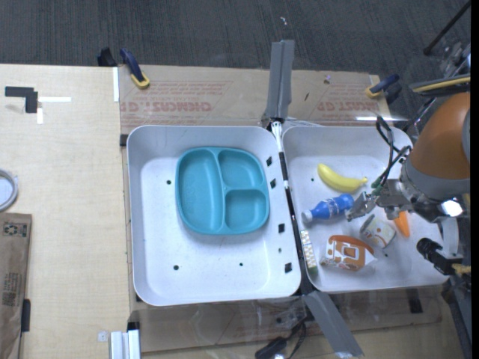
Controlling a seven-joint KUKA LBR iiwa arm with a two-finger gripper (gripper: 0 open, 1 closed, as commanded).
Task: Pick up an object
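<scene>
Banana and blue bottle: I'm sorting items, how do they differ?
The banana is yellow and curved; the blue bottle is blue, straight, with a white cap. The banana lies nearer the bin's far wall, the bottle nearer the gripper. Both lie flat in the right bin.

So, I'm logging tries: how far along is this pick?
Nothing looks lifted yet. The claw is low in the right white bin, beside the blue plastic bottle. The yellow banana and orange-and-white carton lie untouched. Grasping and lifting remain.
</scene>
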